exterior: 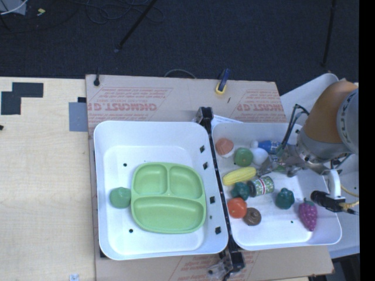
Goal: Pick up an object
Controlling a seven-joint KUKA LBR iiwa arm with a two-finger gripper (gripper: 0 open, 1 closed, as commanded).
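Observation:
The right bin (pixel 328 236) holds several small toys. Among them are a yellow corn cob (pixel 239 175), a green ball (pixel 243 156), a small jar with a green label (pixel 262 186), a red tomato (pixel 237 207), a teal pepper (pixel 285 198), purple grapes (pixel 307 214) and a brown ring (pixel 252 216). My gripper (pixel 270 165) hangs low over the middle of this bin, just right of the corn cob and above the jar. A blue and white item (pixel 266 147) lies just behind it. I see nothing held in it.
The left bin (pixel 111 139) carries a green divided plate (pixel 168 196) and a green ball (pixel 120 197) to its left. A black divider (pixel 212 174) runs between the bins. A peach round toy (pixel 224 147) and a dark teal toy (pixel 241 190) crowd the right bin's left side.

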